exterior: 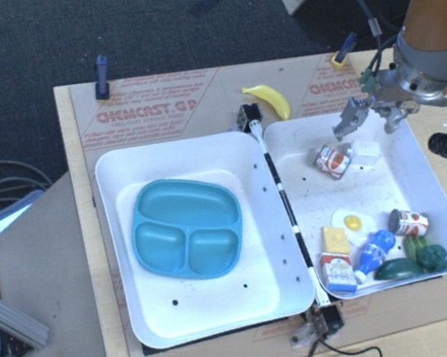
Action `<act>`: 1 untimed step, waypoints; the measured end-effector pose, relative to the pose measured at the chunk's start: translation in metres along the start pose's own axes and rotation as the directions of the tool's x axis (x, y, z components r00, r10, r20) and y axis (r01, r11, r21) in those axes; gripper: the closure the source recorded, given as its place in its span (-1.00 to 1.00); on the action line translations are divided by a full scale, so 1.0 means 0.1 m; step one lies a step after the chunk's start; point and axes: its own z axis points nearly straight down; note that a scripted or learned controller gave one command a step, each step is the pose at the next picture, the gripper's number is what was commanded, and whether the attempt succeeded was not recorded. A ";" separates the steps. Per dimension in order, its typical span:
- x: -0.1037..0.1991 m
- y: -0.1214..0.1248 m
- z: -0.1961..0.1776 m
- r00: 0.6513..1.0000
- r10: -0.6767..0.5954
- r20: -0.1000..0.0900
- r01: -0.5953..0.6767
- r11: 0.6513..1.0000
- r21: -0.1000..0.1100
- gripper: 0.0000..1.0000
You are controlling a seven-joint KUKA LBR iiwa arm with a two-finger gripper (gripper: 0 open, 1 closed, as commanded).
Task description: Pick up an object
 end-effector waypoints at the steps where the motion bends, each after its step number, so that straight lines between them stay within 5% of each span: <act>1: -0.15 0.46 0.86 1.000 0.000 0.000 0.000 1.000 0.003 -1.00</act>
